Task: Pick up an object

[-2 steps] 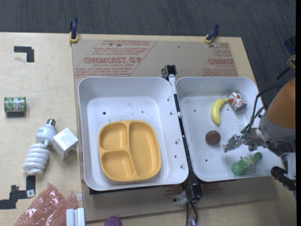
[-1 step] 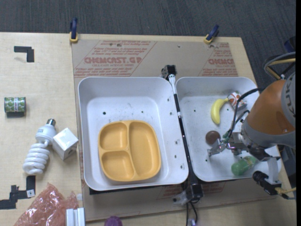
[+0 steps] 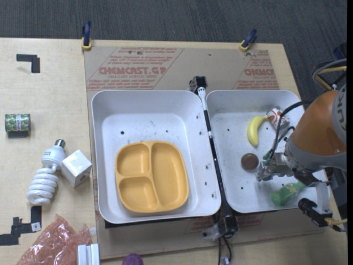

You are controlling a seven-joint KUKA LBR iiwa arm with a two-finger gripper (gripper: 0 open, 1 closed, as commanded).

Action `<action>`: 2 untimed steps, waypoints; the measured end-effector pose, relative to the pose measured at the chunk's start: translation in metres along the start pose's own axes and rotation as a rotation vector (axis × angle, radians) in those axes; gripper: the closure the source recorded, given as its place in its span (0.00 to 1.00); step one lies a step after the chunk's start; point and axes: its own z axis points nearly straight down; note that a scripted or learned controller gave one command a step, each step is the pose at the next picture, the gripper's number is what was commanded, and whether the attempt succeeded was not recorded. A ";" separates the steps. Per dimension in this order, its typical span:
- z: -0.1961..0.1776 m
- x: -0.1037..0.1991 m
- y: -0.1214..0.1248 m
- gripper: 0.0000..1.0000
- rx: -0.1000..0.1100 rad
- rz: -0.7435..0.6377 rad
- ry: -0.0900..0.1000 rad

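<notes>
In the right bin [image 3: 234,195] lie a yellow banana [image 3: 253,130], a small brown round piece [image 3: 250,161], a green soft object [image 3: 285,194] at the near right, and a red-and-white item [image 3: 274,115] behind the banana. My gripper [image 3: 266,171] hangs low over the bin floor, just right of the brown piece and left of the green object. Nothing is visible between its tips. The arm's grey and orange wrist [image 3: 322,134] covers the bin's right side.
The left bin [image 3: 105,115] holds a yellow three-compartment plate [image 3: 151,176]. Outside on the bench at the left lie a spiral light bulb [image 3: 46,173], a white cube [image 3: 76,168], a green can [image 3: 17,123] and a pink mesh bag [image 3: 52,242]. Cables run between the bins.
</notes>
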 end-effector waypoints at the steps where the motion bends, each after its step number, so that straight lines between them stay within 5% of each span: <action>1: -0.060 0.027 0.000 1.00 0.002 -0.003 0.000; 2: -0.038 -0.057 -0.001 1.00 0.002 -0.002 -0.001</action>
